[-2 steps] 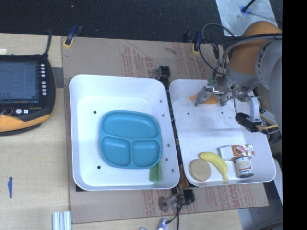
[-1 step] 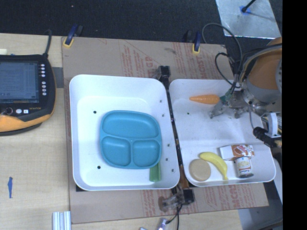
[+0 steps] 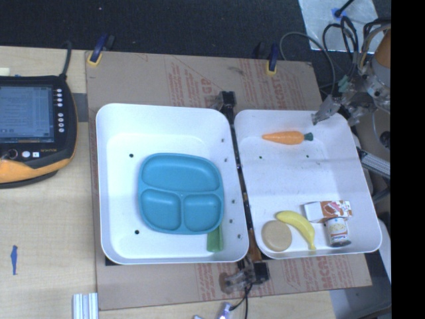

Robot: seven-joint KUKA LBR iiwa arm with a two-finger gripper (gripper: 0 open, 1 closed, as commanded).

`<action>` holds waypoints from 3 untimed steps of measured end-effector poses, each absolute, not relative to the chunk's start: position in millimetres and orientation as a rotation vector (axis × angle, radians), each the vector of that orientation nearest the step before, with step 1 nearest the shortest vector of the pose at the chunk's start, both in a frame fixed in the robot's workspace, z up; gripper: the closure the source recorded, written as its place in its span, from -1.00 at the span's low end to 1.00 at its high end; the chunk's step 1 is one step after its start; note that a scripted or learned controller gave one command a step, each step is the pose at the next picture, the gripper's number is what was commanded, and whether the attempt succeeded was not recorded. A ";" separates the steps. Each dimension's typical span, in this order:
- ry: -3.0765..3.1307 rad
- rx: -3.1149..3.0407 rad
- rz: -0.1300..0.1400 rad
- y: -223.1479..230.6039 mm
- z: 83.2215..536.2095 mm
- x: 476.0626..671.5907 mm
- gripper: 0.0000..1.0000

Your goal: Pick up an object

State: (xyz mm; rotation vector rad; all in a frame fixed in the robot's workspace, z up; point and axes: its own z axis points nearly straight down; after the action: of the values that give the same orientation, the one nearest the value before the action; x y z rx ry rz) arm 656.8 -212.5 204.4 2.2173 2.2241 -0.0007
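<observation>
Orange against the white, the toy carrot (image 3: pixel 287 137) lies near the right bin's (image 3: pixel 299 178) far edge, just inboard of the gripper (image 3: pixel 327 113) at the far-right corner, finger state indiscernible; descend centred, closing across its narrow width.

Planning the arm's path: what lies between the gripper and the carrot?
In the camera view, just bare white bin floor and the right bin's rim separate the gripper from the carrot.

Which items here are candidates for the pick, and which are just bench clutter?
Pick candidates: carrot, banana, round cookie, small can, snack packet, blue divided plate, green piece.
Just lying about: teach pendant, cardboard sheet, clamps.
</observation>
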 end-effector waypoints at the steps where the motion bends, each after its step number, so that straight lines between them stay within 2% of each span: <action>1: 2.229 2.217 -0.006 -187.8 141.5 655.9 -1.00; 2: 2.231 2.214 -0.007 -188.7 153.0 656.3 1.00; 3: 2.228 2.216 -0.003 -122.7 188.4 656.6 1.00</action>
State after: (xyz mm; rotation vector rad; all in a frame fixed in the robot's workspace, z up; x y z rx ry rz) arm 656.6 -122.7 188.4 2.2161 2.2281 -0.0032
